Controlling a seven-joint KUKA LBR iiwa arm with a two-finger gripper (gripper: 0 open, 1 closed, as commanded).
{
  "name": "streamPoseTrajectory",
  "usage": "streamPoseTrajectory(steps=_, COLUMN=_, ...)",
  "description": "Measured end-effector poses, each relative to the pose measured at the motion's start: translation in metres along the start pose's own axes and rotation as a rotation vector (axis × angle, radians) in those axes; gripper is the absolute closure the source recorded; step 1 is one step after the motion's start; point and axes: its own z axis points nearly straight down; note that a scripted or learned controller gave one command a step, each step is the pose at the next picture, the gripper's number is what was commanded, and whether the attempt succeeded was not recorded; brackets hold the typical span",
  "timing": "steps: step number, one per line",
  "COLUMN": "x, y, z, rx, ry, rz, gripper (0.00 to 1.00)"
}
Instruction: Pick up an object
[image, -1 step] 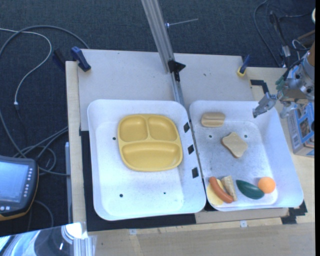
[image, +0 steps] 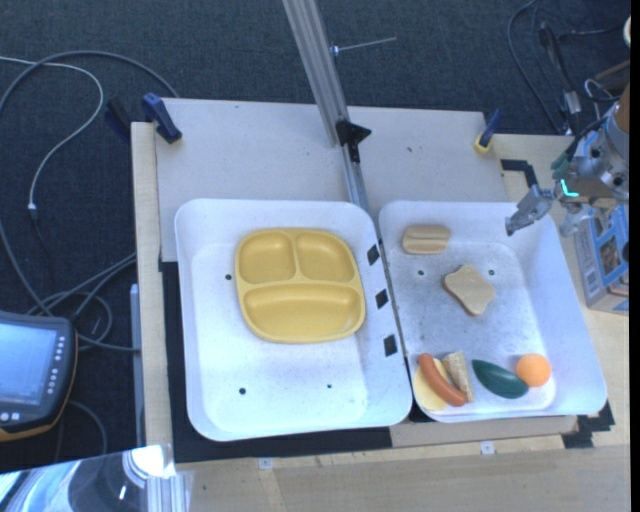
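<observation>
Food sits in the right bin (image: 560, 300): a bun (image: 426, 239) near the far wall, a bread slice (image: 470, 289) in the middle with bare floor all around, and a hot dog (image: 441, 380), green pepper (image: 499, 379) and orange (image: 534, 369) bunched along the near edge. The gripper (image: 545, 208) hangs over the bin's far right rim, fingers apart, holding nothing. A yellow tray (image: 298, 283) lies in the left bin (image: 210, 370).

Arm at the right edge; jaws (image: 549, 206) apart, pointing left and down
</observation>
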Motion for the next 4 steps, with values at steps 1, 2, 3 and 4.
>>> streamPoseTrajectory(steps=1, x=0.006, y=-0.009, z=0.055, rx=0.005, ry=0.001, rz=0.001, gripper=0.0)
streamPoseTrajectory(steps=2, x=0.006, y=-0.007, z=0.097, rx=0.004, ry=0.001, rz=0.001, gripper=0.0)
streamPoseTrajectory(steps=3, x=0.001, y=-0.016, z=0.151, rx=0.006, ry=0.002, rz=0.002, gripper=0.0)
streamPoseTrajectory(steps=4, x=0.001, y=-0.014, z=0.136, rx=-0.004, ry=0.0, rz=0.0, gripper=1.0)
